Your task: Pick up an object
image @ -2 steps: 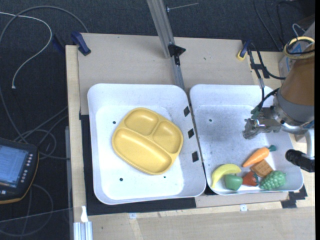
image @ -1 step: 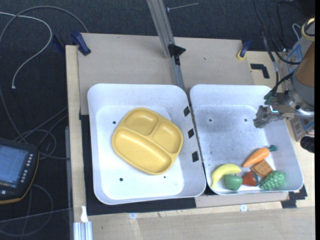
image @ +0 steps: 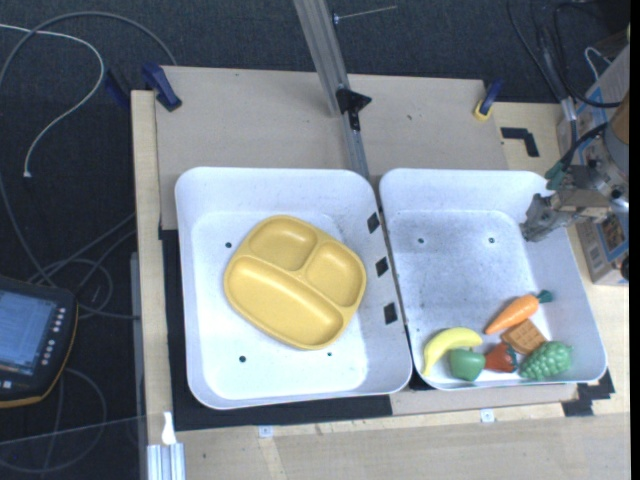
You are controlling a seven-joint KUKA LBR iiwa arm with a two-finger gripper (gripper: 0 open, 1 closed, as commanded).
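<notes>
We are looking at two shallow white plastic bins sitting side by side. The left bin (image: 200, 268) is holding one yellow three-compartment plastic plate (image: 295, 282). The right bin (image: 450, 258) is holding six toy foods bunched in its near right corner: one orange carrot (image: 514, 312), one yellow banana (image: 447, 345), one green apple (image: 466, 364), one red piece (image: 499, 358), one brown cracker (image: 523, 337) and one green broccoli (image: 546, 360). The grey gripper (image: 540, 218) is hovering at that bin's far right rim, well apart from them; we cannot tell how it is set.

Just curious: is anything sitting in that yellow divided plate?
Empty: the yellow plate shows only bare compartments; the toy food lies in the other bin.
</notes>
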